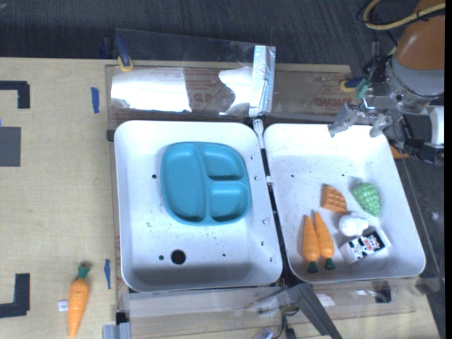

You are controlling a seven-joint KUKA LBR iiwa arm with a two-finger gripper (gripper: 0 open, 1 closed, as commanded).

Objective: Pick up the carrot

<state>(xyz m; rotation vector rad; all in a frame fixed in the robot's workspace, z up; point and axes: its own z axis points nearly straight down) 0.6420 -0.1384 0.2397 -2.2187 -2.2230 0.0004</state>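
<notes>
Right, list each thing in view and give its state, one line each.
gripper: above the right bin's far edge, holding nothing.
carrots: two lying side by side in the right bin, untouched.
loose carrot: lying on the bench, outside both bins.
blue tray: flat in the left bin, compartments bare.
green piece: resting in the right bin.
orange wedge: resting beside the carrots.

TEXT: none legible | cardboard sheet (212,90) behind the bins: faint reddish print, too blurred to read | small black-and-white box (366,246) in the right bin: pattern only, no characters resolvable | tag (63,306) on the surface: unreadable
</notes>
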